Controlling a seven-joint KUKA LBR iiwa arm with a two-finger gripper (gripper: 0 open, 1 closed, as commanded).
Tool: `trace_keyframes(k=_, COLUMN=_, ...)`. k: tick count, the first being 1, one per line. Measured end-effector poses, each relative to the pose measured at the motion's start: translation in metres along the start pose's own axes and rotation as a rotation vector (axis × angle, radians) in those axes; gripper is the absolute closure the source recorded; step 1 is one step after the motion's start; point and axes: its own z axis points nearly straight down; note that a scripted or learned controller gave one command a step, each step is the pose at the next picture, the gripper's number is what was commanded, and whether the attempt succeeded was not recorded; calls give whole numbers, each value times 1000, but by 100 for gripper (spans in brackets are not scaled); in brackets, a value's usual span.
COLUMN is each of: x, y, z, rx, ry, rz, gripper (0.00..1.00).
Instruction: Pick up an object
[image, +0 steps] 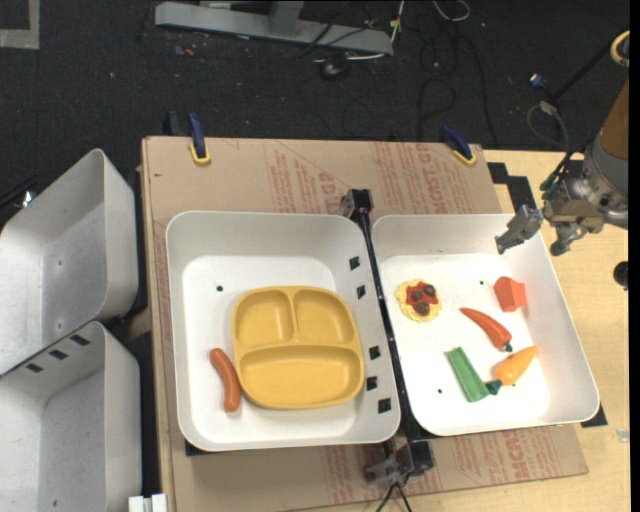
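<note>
Camera view: the gripper (541, 229) hangs at the upper right of the frame over the right bin (440, 240), jaws apart and clamped on nothing. Just below it lies the orange block (510, 293), likely light, stiff plastic with flat faces; taking it across 2 opposite sides looks safest.

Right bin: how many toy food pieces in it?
5. Pizza round upper left, orange block upper right, red chili mid, green stick lower middle, orange pepper lower right. None look hidden.
</note>
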Motion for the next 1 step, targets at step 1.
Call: trace_keyframes(k=1, x=1, y=2, z=-8, rx=-13, ry=-3, rz=-3, gripper=0)
